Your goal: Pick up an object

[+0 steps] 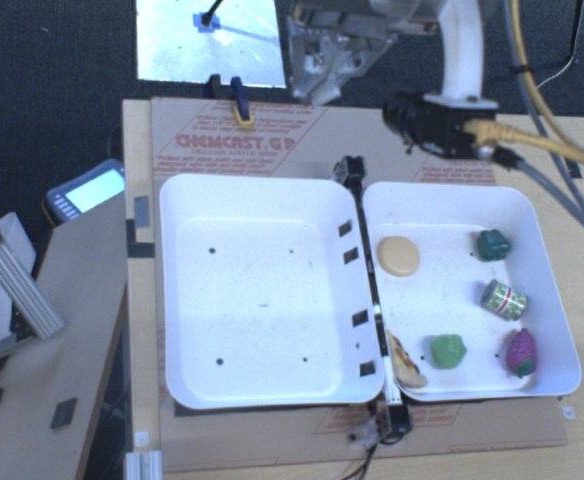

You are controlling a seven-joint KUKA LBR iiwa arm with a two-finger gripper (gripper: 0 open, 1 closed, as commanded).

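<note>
Camera view from above, looking down on two white bins side by side. Left bin (262, 298), big and bare. Right bin (547, 268), holding six small things: tan round disc (399, 256) near the middle wall, pink fruit (520, 352) at the near right corner, green lump (447, 350), striped can (504, 299) lying on its side, dark green bit (492, 244), yellow and red piece (406, 364). Gripper (317, 63) up high, past the far edge of both bins. Can't tell how wide. Nothing held. Every object nearer and to the right of it, tan round disc closest.
</note>
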